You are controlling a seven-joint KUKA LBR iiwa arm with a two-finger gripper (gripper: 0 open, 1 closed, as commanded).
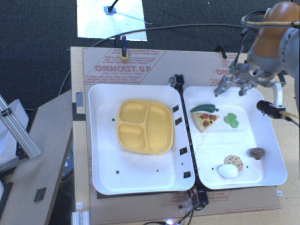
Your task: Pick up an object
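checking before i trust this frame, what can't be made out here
- Arm, camera view: cut off by the right edge past the orange band.
- Brown item: too small to identify.
- Cookie: partly covered by the white egg.
- Pincer: nothing between its open fingers.

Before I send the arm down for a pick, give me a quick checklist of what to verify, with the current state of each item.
1. Gripper open for a grasp: ok, its two fingers stand apart and nothing sits between them.
2. Gripper above the right bin: ok, it hangs over the bin's far edge.
3. Nearest targets free of neighbours: not ok, the green pepper touches the pizza slice.
4. Isolated target available: ok, the green leaf piece lies alone.
5. Near-corner items separable: not ok, the cookie and white egg touch.
6. Height above the bin floor: cannot tell from this slanted view.
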